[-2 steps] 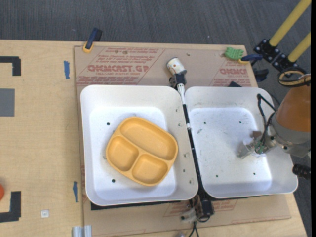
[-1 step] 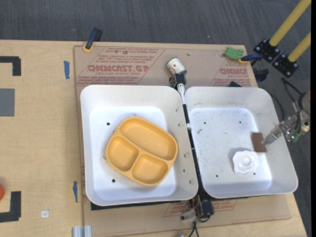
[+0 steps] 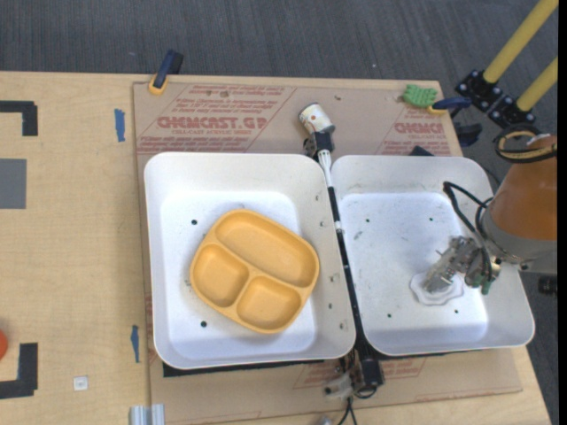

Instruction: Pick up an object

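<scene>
Down in the right white bin (image 3: 390, 330) sits the hand (image 3: 450, 271), low over a small pale translucent object (image 3: 436, 289) on the bin floor; whether it grips anything, I cannot tell, since it's a blurred tangle there. Left bin (image 3: 168, 237): a yellow three-compartment plastic tray (image 3: 255, 270) lies flat, within reach. Orange-banded arm (image 3: 524, 206) is cut off at right.

Two white bins: left bin (image 3: 168, 264) speckled with a few dark dots, right bin (image 3: 390, 228) dusted with fine grey specks. Yellow-orange divided plate (image 3: 255, 270), plain, no pattern. Tan table (image 3: 62, 237) marked with black tape. Brown cardboard sheet (image 3: 221, 118) printed in red lettering. Orange band (image 3: 530, 204) above grey metal end effector (image 3: 447, 273). Pale, possibly translucent object (image 3: 436, 289) beneath.
</scene>
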`<state>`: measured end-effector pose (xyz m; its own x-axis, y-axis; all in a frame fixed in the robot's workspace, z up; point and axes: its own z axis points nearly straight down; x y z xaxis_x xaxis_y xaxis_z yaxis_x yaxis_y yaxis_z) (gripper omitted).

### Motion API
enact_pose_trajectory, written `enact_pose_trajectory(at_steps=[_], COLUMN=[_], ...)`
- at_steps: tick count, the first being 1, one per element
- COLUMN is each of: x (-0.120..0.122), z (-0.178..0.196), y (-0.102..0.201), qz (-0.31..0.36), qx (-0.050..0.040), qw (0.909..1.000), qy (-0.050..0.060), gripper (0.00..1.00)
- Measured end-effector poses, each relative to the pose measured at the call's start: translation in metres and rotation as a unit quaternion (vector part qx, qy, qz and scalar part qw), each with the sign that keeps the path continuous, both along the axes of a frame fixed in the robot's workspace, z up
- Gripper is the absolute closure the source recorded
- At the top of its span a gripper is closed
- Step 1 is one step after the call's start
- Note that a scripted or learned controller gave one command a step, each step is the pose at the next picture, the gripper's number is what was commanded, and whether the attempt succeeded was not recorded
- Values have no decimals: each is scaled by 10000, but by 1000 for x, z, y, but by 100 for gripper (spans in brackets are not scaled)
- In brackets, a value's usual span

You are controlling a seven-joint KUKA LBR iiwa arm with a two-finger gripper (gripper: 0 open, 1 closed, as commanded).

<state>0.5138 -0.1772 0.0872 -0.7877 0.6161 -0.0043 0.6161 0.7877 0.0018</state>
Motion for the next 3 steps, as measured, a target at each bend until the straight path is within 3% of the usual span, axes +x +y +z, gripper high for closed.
enact_pose_trajectory(at_steps=[1,2,3], x=[61,61,22], z=[62,61,0], y=[53,52,18], qz=[-2530,-2534,-1666], qx=[12,11,11], qw=[9675,9674,9860], qy=[-1,1,23], gripper=[100,0,0])
